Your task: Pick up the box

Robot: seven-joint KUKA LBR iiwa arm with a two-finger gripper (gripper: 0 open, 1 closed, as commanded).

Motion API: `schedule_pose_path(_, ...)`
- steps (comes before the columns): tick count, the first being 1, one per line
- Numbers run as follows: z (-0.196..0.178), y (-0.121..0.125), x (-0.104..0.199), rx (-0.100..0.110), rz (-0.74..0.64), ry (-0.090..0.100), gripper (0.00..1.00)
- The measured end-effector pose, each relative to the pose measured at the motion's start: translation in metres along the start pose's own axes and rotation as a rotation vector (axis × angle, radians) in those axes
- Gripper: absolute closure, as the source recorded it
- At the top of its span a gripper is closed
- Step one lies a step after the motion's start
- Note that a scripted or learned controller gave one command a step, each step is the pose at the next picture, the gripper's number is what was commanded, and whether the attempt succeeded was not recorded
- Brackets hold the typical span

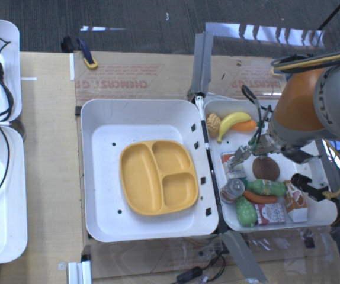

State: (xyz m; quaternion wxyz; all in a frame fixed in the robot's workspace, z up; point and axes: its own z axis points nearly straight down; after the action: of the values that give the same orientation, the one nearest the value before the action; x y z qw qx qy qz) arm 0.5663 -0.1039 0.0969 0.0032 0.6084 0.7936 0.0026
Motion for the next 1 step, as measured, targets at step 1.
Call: schedule_pose_path(1,0.0006,-0.0016,0.0043,0.003,0.131,0.001,0.00)
